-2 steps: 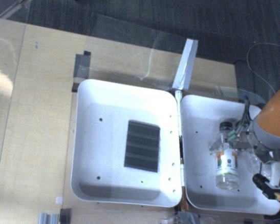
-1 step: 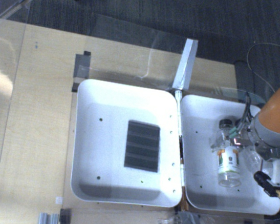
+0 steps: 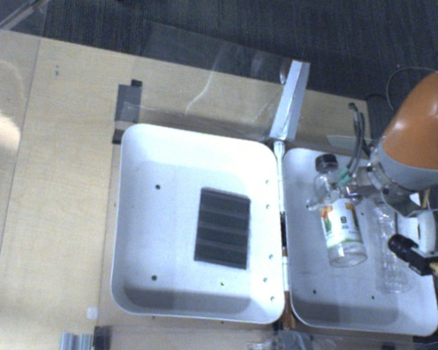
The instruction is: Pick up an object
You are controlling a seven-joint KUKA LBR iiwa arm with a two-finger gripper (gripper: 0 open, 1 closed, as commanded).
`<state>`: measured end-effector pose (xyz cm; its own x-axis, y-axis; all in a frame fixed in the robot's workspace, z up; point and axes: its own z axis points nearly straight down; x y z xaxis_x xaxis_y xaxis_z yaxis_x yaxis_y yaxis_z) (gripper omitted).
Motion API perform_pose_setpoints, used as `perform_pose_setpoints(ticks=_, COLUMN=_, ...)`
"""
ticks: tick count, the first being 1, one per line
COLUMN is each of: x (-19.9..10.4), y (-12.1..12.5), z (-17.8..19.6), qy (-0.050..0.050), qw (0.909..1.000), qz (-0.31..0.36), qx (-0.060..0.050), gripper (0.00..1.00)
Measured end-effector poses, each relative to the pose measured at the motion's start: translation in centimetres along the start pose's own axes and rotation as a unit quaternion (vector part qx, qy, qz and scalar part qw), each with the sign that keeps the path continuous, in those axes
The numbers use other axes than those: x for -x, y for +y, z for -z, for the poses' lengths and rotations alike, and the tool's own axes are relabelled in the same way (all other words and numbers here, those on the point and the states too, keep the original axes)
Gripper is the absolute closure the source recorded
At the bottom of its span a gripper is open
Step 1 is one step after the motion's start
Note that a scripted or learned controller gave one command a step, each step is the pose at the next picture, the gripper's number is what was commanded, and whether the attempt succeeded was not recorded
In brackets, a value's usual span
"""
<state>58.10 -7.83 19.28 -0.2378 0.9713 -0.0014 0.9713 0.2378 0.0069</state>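
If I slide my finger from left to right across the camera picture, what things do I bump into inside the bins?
Left bin → dark ribbed rectangle → right bin → clear bottle with a green and orange label → clear plastic object.

The one camera was fixed above the worktop (image 3: 44,210) and looked down on it at a slant, so the dark floor (image 3: 250,13) showed as a strip along the top of the frame. It stood far enough back to take in both white bins whole: the left bin (image 3: 131,279) sat near the middle of the frame, the right bin (image 3: 417,319) against the right side. The arm (image 3: 429,119) came in from the upper right, near the lens and cut off by the frame's edge.
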Motion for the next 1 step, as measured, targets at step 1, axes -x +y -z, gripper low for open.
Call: perform_pose_setpoints(ticks=1, x=-1.82, y=-0.45, z=-0.77, qy=0.001, qw=0.9969, qz=-0.079, qx=-0.001, gripper=1.00)
